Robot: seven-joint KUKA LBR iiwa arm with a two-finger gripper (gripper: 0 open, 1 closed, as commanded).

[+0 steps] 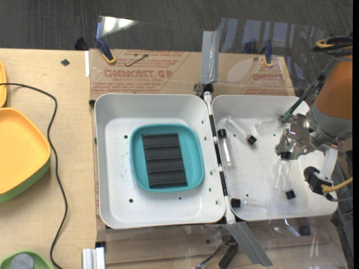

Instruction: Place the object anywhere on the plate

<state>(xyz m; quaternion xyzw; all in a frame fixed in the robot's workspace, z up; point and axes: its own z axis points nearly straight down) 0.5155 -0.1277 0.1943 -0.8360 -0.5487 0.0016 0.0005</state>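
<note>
— Where's the arm?
— Your hand (287,145) hangs over the right bin (263,203); I cannot tell you its state.
— And the objects?
— You've clear tubes with black caps (242,131) lying scattered in that bin. The teal plate (194,150), bearing a black ridged insert (164,160), sits in the left bin (112,150).

The arm (332,102) is showing a broad orange band above a grey wrist, with a metallic gripper (287,147) of small silver and black parts below it. A thin green-tipped cable is running along the wrist, a yellow cable is looping at the top, and a black-and-yellow connector is hanging beneath.
</note>
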